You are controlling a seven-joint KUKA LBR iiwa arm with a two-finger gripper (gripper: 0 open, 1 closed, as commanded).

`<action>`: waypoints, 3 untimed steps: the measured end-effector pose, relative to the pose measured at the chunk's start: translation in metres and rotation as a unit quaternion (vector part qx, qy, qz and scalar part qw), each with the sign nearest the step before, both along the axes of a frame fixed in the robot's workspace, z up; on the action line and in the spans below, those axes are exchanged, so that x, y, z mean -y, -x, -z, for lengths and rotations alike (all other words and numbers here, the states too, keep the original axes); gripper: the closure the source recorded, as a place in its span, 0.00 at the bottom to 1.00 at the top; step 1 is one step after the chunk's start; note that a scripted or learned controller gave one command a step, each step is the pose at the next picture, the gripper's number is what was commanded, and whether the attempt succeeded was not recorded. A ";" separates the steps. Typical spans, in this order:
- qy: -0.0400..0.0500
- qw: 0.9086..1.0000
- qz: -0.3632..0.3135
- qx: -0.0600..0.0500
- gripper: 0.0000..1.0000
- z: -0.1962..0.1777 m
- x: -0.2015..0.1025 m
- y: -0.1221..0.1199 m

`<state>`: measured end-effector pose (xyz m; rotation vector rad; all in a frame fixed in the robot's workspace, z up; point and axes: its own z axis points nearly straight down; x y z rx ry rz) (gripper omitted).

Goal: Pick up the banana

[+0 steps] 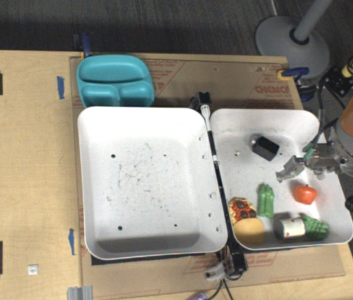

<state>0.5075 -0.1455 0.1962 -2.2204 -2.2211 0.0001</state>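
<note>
My gripper [288, 170] hangs over the right bin [236, 122], near its right side, coming in from the arm at the right edge. It is just left of and above a red-orange tomato-like piece [305, 194]. A yellow rounded item [249, 230] lies at the front of that bin, well below and left of the gripper; whether it is the banana I cannot tell. Nothing hangs from the gripper.
The right bin also holds a black block [265, 147], a green vegetable [265, 200], a pizza slice [241, 208], a white can [290, 227] and a green leafy piece [315, 227]. The left bin [145, 180] lies beside it. A teal tray [114, 80] sits behind.
</note>
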 end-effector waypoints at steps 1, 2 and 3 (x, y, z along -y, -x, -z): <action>0.003 0.997 -0.083 0.006 0.00 0.098 -0.040 0.021; 0.000 1.000 -0.008 0.001 0.00 0.012 -0.124 0.006; 0.000 0.994 -0.109 -0.001 0.00 0.012 -0.184 0.028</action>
